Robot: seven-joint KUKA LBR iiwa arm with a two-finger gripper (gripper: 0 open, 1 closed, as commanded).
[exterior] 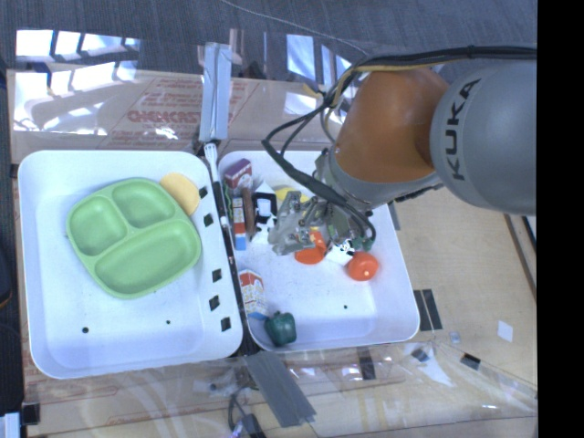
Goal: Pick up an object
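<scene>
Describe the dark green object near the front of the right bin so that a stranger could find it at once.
Start at the right white bin, the one the arm reaches into. Go to its front left corner, below the claw and the orange pieces. The dark green object lies there, the bin's one dark green thing.

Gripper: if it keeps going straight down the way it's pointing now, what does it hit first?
Most likely the orange ball lying right at the tip of the gripper, in the right bin. Depth is hard to judge from this slanted view, so it may already be touching it.
</scene>
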